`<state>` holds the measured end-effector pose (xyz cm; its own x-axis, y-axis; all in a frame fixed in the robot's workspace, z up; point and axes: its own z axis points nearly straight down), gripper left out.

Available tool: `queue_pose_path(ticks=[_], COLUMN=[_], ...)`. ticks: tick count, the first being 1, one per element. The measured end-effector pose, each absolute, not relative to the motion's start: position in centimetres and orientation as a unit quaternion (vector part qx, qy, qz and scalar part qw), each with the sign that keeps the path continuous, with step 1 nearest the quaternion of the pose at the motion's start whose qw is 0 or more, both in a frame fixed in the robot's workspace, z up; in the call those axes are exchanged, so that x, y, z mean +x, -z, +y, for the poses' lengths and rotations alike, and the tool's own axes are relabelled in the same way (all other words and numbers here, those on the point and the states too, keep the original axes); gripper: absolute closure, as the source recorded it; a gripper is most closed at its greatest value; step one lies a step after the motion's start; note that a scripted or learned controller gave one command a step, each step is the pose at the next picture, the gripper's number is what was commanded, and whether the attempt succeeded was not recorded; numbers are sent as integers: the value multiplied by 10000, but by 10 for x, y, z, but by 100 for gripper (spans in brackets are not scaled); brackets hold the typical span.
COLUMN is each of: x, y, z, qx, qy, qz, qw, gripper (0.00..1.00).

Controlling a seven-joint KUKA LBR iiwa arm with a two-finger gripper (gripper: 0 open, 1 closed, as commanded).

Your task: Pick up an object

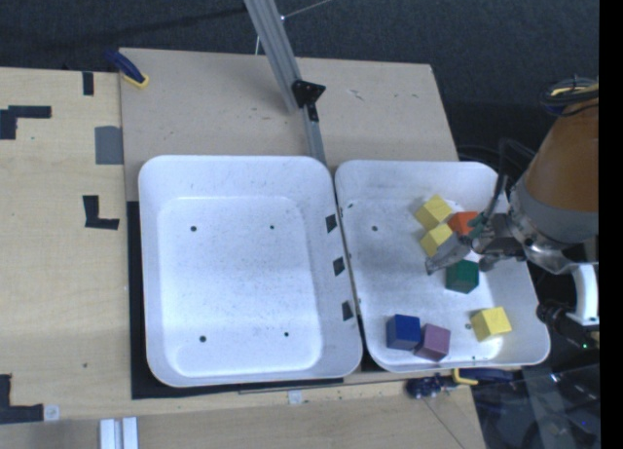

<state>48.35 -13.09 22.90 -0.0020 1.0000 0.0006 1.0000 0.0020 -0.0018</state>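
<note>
The left bin (234, 272) lay bare beside the right bin (384, 194), which held all the blocks, so any pick had to be made there. Near its front edge sat a blue block (403, 330) touching a purple block (434, 340), with a yellow block (492, 322) apart to their right. Further back, two yellow blocks (435, 223) and an orange block (462, 222) clustered by a green block (462, 277). The gripper (465, 252) hung low over this cluster, just above the green block, probably its target; how far its fingers stood apart I could not tell, and nothing showed between them.
</note>
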Motion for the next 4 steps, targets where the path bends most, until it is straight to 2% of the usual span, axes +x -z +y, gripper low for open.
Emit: queue_pose_path(ticks=[1, 2, 3, 4], x=[483, 492, 487, 487], y=[-229, -171, -118, -90], z=[-131, -129, -138, -138], qx=[-7064, -7067, -7072, -7067], qy=[-5, -21, -24, -14], qz=[-7078, -7075, -7070, -7075], qw=[10, 28, 30, 12], gripper=[0, 0, 0, 0])
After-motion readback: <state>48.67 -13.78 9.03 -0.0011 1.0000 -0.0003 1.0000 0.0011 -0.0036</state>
